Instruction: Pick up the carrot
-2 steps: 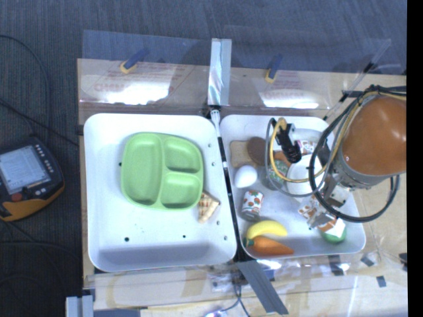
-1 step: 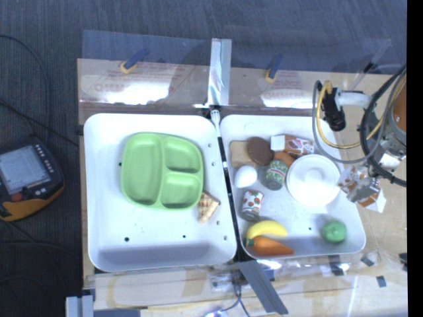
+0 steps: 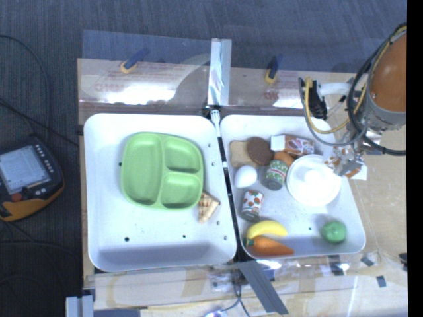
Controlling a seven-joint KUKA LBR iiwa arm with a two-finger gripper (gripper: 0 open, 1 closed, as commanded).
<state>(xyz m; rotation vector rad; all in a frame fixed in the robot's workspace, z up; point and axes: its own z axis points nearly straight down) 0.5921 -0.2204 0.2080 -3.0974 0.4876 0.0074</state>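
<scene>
No brand name or legible writing can be made out on any item; the two small cans (image 3: pixel 252 204) carry printed labels, one with red fruit marks, the other (image 3: pixel 276 174) greenish, but the text is too small to read.

The carrot (image 3: pixel 268 246) lies in the right bin (image 3: pixel 354 224), at that bin's near edge, touching the banana (image 3: pixel 266 229) just behind it. Its long axis runs roughly parallel to the near rim, slightly tilted; the thick end points toward the divider between the bins, the narrow tip toward the green ball (image 3: pixel 334 231).

Relative to the carrot, the white bowl (image 3: pixel 313 180) sits farther back and to the right, with the egg (image 3: pixel 246 176), brown disc (image 3: pixel 260 151) and a boxed item (image 3: pixel 293 144) beyond it.

The gripper (image 3: pixel 348 162) hangs at the far right rim of the right bin, beside the white bowl, well apart from the carrot. Whether its fingers are spread or pressed together cannot be told.

The left bin (image 3: pixel 106 243) holds a green divided plate (image 3: pixel 162 170) and a waffle piece (image 3: pixel 208 207).
</scene>
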